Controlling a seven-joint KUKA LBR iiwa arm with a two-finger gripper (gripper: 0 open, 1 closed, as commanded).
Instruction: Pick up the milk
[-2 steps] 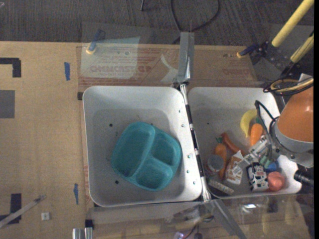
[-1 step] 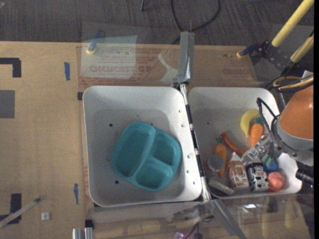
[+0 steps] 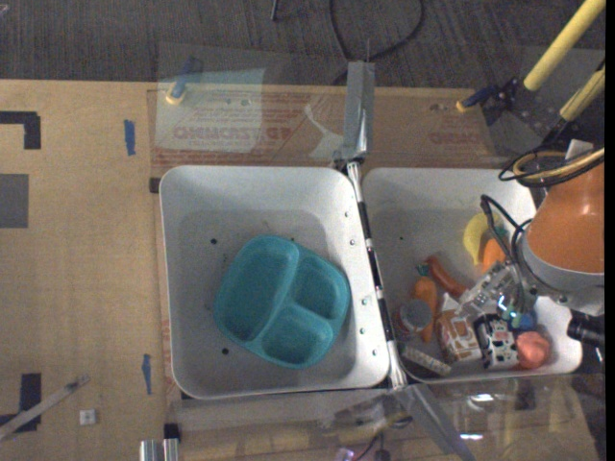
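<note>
Bench (image 3: 77,257): a tan board surface with black corner marks at the left edge and short strips of blue tape (image 3: 130,137).

Left bin (image 3: 192,200): white and shallow. It holds a teal plate (image 3: 283,301) with three compartments, lying flat and turned at an angle, towards the bin's lower right.

Right bin (image 3: 423,200): white, set edge to edge with the left one. Its upper left part is bare, and the contents crowd the lower right.

Arm (image 3: 567,229): it enters from the right, and its orange band sits over the right bin's right side. Cables loop around it.

A clear sheet (image 3: 216,113) with reversed red print lies on the bench above the left bin. A black cable loop (image 3: 377,8) lies on the dark floor beyond the bench. Two yellow handles (image 3: 567,36) slant in at the top right.

Gripper (image 3: 500,310): it hangs low in the right bin's lower right, above the cluster of small things. We cannot tell how it is set, as the metal parts blend into the clutter below.

Milk (image 3: 497,344): we take this to be the small white carton with black patches. It stands near the right bin's front wall, just below the gripper. We cannot tell whether the two touch.

Beside the milk:
- A brown carton (image 3: 457,337) is just to its left.
- A pink round thing (image 3: 533,349) is just to its right.

Further small things in the right bin:
- A grey can (image 3: 415,315) left of the brown carton.
- An orange carrot shape (image 3: 444,275) above the can.
- A yellow thing (image 3: 474,238) by the arm's cables.
</note>
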